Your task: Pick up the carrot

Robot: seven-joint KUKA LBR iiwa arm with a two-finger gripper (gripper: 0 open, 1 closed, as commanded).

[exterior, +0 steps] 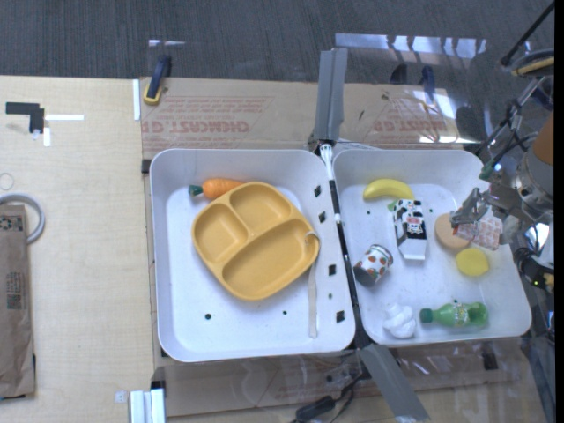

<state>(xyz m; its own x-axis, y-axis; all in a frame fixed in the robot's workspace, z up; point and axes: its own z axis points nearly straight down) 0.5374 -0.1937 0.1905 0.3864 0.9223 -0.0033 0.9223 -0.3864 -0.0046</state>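
Note:
The carrot (220, 186), orange with a small green top, lies in the far left corner of the left bin (172, 263). It rests against the far rim of a yellow divided plate (254, 239). My gripper (467, 216) hangs low over the right side of the right bin (520, 320), far to the right of the carrot. It sits above a tan round disc (448, 234) and next to a pink-and-white block (487, 230). I see nothing of the carrot near it.
The right bin also holds a banana (388, 189), a cow-patterned carton (411, 229), a small patterned cup (374, 263), a yellow ball (472, 263), a green bottle (456, 315) and a white lump (399, 321). A divider wall (333, 227) separates the bins.

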